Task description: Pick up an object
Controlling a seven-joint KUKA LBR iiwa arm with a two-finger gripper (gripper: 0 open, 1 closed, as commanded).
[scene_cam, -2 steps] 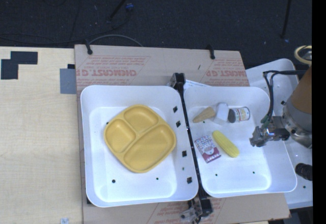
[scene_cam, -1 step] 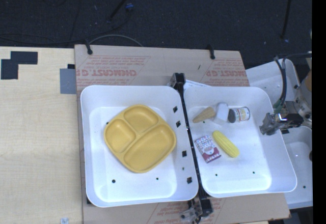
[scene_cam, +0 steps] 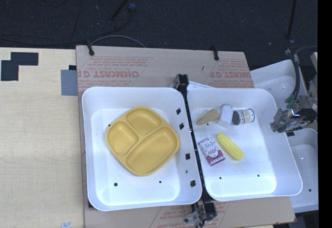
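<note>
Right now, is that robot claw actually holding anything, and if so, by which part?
Nothing is held. The gripper sits at the right bin's outer edge, apart from the corn, the small can and the card lying inside.

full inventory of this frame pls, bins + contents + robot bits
left bin: 1, white, left half of the bench
right bin: 1, white, right half, clipped to the left bin along the shared edge
divided plate: 1, yellow, three compartments, lying in the left bin
corn cob: 1, yellow, middle of the right bin
small packet: 1, red and white, right bin, just left of the corn cob
wedge-shaped item: 1, tan, upper part of the right bin
small white block: 1, white, right of the wedge
little jar: 1, on its side, dark cap, pale label, right of the block
cardboard sheet: 1, brown, under both bins
gripper: 1, grey, just past the right bin's right rim, nothing seen in it
</note>
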